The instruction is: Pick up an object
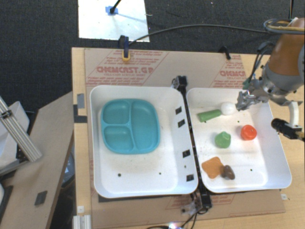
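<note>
Smooth white ball (228,108) beside metal claw (244,100); flat green wedge (209,115).

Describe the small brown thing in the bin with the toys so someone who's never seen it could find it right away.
Look in the right bin, the one holding several small items, and go to its near edge. There an orange piece lies flat, and the brown lump touches its right side. It is the only dark, dull thing among bright green, red and white neighbours.

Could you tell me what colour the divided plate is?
Teal; the plate shows best in the camera view.
</note>
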`<state>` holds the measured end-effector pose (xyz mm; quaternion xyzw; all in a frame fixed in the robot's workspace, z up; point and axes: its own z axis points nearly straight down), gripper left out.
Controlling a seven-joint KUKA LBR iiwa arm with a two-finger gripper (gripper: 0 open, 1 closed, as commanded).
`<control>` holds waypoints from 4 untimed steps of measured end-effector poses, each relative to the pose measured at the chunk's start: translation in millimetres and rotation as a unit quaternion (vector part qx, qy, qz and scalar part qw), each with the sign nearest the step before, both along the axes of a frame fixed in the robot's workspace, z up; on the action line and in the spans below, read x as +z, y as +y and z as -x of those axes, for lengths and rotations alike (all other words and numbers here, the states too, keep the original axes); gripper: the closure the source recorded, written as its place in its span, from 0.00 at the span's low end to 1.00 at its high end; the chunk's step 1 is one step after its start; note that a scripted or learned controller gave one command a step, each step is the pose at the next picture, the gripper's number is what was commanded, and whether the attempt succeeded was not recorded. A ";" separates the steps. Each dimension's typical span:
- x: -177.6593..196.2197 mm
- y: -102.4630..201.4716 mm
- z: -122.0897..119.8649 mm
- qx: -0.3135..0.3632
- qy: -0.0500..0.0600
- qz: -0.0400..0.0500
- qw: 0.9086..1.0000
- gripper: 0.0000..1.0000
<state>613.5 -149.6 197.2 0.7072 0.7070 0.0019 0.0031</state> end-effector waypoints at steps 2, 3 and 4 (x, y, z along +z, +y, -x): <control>17.8 64.1 -5.8 0.005 0.002 -0.001 1.000 1.00; 10.4 115.6 -11.7 0.005 0.003 -0.002 1.000 1.00; 22.0 168.8 -7.3 0.005 0.002 -0.002 1.000 1.00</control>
